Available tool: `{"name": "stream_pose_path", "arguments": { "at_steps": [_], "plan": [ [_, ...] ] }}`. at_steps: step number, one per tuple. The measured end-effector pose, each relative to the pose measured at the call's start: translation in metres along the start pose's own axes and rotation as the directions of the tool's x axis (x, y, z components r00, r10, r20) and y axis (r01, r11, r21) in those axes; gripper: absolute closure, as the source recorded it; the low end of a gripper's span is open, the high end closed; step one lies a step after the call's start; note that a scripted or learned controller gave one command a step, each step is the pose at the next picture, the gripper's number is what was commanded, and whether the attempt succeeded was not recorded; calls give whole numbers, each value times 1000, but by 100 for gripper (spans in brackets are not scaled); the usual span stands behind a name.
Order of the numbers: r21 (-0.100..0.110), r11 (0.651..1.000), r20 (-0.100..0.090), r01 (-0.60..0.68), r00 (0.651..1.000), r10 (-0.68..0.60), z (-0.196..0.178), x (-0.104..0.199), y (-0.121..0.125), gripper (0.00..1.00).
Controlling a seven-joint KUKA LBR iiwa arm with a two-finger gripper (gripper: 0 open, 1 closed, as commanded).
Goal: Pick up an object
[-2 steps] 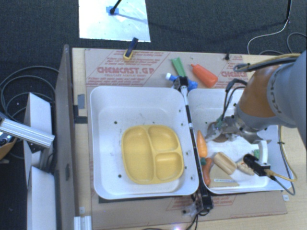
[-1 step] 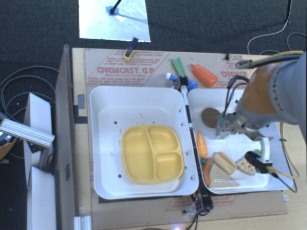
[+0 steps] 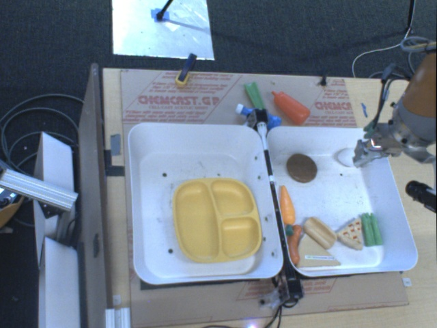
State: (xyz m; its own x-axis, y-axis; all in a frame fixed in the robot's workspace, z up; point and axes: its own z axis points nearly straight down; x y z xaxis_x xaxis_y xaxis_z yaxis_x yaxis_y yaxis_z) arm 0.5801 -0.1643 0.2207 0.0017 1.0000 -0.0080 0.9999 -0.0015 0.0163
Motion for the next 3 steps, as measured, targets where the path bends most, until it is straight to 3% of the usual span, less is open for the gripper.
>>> {"name": "stream_pose_path", "arguments": {
  "at_steps": [1,2,3],
  "plan": [
    [17,1000,-11,12,1000,-12,96,66,42,100],
    [16,1000,-8,1,1000,-1,54,31,3,100],
    [14,1000,-7,4,1000,-4,55,32,5,0]
  ]
}}
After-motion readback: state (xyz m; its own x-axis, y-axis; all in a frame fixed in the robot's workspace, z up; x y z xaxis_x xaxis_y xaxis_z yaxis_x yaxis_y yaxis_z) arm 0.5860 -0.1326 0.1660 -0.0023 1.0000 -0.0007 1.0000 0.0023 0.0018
